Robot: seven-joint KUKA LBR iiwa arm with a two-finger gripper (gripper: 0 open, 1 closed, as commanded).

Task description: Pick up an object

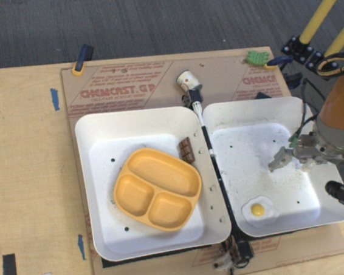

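A toy fried egg (pixel 258 209) lies in the near left corner of the right bin (pixel 251 105). The left bin (pixel 96 172) holds a yellow three-compartment plate (pixel 158 188), and a small brown bar (pixel 186 150) rests by that bin's right wall. My gripper (pixel 282 158) hangs over the right half of the right bin, above and to the right of the egg and well apart from it. I see nothing held in it. The arm's orange band (pixel 343 106) is at the right edge.
Both bins sit on a cardboard sheet (pixel 123 84). A small white and black object (pixel 187 81) lies behind the gap between the bins. A green clip (pixel 255 58) and a blue and yellow clamp (pixel 82 58) hold the sheet's far edge. Cables (pixel 305 98) trail at the right.
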